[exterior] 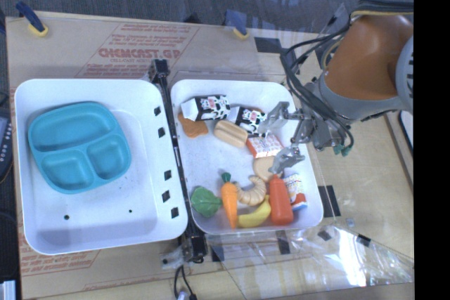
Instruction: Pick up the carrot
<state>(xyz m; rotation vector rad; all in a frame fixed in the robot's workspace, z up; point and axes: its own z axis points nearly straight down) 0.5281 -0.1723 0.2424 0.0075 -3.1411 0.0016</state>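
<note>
The carrot [230,201], orange with a green top, lies near the front of the right bin [184,151], between a green leafy vegetable [204,201] and a croissant [253,190]. My gripper [283,138] hovers over the right side of that bin, to the right of and behind the carrot. Its two fingers [275,114] stand spread apart, open, with nothing between them.
Crowding the right bin are two milk cartons [212,107], a bread roll [230,133], a red-and-white box [264,145], a banana [254,215] and a red bottle [280,200]. In the left bin [84,221] sits a blue divided tray [77,145].
</note>
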